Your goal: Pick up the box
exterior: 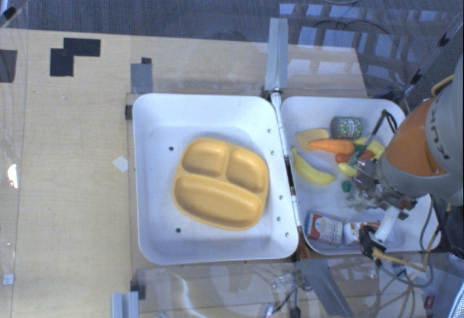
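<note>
Lying flat near the front wall of the right bin [406, 245], the box [332, 229] is a small carton with a red, white and orange printed face, its long side running along that wall. Its right end is partly hidden behind pale parts of the arm's tooling.

Just above the box, the gripper [365, 190] hangs over the middle of the same bin, at the end of the grey arm [444, 137] with its orange band [409, 150], which comes in from the right. The tool looks like a blur of grey metal, and I cannot tell how wide it stands or whether anything is in it; the box lies apart from it on the bin floor.

Behind the gripper sits a cluster of toy food: a yellow banana [313, 170] slanting beside the divider, an orange carrot [333, 146] lying crosswise, and a small dark can [346, 127] with a green label near the back wall. A few more small coloured pieces sit beside the carrot, half covered by the arm.

Across the divider, the left bin [156, 164] holds a yellow sectioned tray [221, 182], with two small compartments behind one long one, resting near the bin's centre and slightly turned.

Both bins stand on a pale wooden bench [65, 186].
</note>
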Available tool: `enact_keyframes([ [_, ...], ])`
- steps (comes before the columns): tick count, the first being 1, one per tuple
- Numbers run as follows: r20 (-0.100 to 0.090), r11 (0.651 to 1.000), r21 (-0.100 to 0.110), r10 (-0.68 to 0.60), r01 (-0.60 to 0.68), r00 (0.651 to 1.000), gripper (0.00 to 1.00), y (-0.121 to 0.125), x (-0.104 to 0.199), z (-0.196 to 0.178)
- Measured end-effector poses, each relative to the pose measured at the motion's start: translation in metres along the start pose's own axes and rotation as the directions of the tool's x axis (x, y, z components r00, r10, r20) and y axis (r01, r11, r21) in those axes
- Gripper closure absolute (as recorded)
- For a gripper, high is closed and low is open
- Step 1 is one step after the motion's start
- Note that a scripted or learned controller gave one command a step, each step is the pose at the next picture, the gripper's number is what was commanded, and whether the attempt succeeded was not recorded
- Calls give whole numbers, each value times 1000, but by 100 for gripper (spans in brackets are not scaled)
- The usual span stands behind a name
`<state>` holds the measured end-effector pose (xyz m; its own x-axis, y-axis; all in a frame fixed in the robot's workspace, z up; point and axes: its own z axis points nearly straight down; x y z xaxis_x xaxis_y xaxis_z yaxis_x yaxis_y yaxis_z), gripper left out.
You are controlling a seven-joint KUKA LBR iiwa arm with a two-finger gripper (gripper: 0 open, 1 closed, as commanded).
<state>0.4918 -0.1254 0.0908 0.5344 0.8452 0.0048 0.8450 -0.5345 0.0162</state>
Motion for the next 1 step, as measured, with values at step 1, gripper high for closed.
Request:
enact_keyframes([
  [1, 2, 965, 2, 263, -263, 965, 100, 39, -62, 2],
])
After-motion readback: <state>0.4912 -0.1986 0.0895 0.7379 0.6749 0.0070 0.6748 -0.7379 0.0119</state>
